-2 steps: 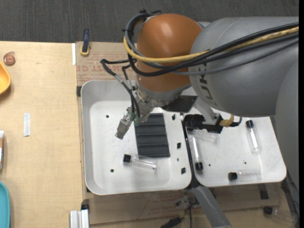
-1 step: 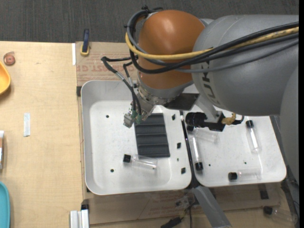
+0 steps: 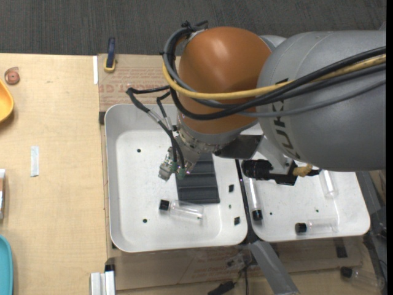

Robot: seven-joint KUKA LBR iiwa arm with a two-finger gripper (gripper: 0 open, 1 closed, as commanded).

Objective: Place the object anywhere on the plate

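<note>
The tool (image 3: 184, 169) hangs over the left bin (image 3: 123, 183), above a dark ribbed plate (image 3: 199, 186); its grip state cannot be told. A clear tube (image 3: 181, 211) with a black cap lies crosswise just below it, beside the plate's lower edge.

A tube (image 3: 184, 211) lies in the left bin (image 3: 123, 183), just before a ridged block (image 3: 198, 183)

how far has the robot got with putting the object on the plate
Nothing looks done yet. A clear tube with a black cap lies on the floor of the left bin, just below a dark ribbed plate. In hand: the gripper hangs low over the plate's upper left corner. Left: getting the tube between the fingers, lifting it and setting it on the plate.
</note>
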